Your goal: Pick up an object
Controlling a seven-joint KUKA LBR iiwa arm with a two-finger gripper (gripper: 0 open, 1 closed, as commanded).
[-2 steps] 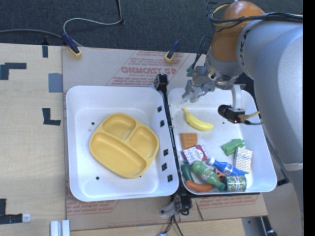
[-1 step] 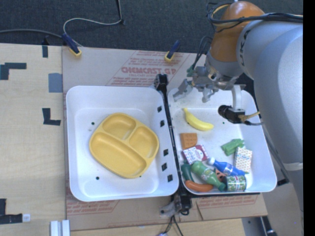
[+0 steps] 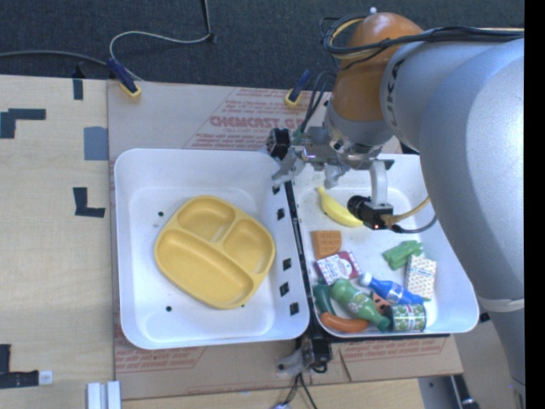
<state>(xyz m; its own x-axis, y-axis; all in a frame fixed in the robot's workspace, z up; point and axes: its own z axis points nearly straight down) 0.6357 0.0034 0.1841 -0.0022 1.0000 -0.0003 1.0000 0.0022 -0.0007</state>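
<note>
- Objects for picking lie crowded in the right bin (image 3: 460,309): at its near edge a green can (image 3: 409,316), green bottle (image 3: 358,301) and orange carrot (image 3: 343,322).
- Mid-bin: cracker (image 3: 326,243), with bare floor to its right.
- Farther back: banana (image 3: 338,210), free on the bin floor, just below the gripper (image 3: 334,170).
- Gripper finger state: cannot tell.
- Left bin (image 3: 136,313): yellow divided plate (image 3: 215,250), bare floor on all sides.
</note>
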